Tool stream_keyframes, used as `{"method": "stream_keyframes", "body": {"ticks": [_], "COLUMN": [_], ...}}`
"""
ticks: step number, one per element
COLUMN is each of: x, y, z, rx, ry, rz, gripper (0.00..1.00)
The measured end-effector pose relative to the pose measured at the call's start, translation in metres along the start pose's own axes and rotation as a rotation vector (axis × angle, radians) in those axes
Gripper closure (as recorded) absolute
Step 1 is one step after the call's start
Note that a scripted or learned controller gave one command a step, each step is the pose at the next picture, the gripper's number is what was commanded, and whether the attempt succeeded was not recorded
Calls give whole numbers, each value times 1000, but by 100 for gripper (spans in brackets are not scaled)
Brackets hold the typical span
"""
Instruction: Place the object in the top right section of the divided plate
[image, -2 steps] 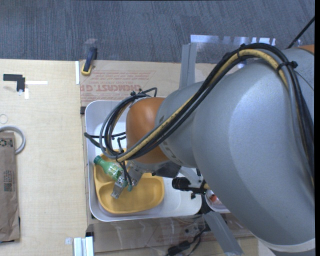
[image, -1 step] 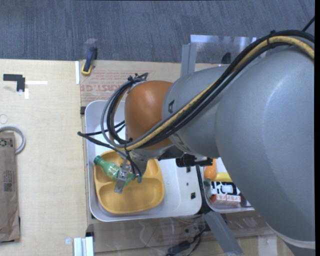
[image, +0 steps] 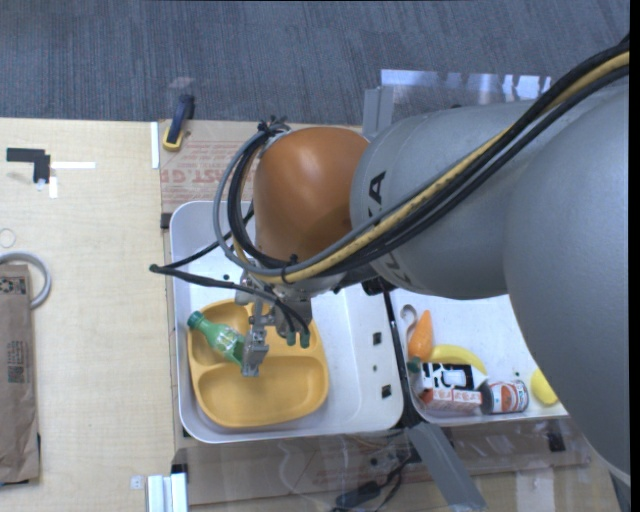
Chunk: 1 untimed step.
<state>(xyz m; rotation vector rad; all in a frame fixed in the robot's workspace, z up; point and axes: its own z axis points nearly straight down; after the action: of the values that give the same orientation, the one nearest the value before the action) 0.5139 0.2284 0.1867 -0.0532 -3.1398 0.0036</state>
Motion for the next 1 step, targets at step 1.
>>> {"method": "stream_keyframes", "body": {"ticks": [1], "x": [-25], "y": [-34], "z": [76], "rx": [-8], "ry": [-17], "rz": [-138], "gripper": [0]}}
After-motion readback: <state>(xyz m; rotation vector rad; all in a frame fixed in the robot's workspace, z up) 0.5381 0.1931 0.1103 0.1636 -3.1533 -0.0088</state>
